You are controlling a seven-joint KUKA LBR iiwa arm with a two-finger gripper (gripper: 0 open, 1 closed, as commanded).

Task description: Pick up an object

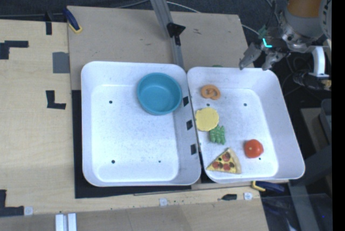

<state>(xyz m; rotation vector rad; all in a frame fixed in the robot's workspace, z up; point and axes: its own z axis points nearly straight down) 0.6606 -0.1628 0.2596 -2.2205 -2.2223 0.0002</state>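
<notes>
Pizza slice (224, 162) lay flat near the bin's front edge, looking light and stiff; the gripper (257, 61) stood open, holding nothing.

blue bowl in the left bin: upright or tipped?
Upright. The blue bowl sits in the left bin with its round opening facing up and its inner floor visible.
</notes>
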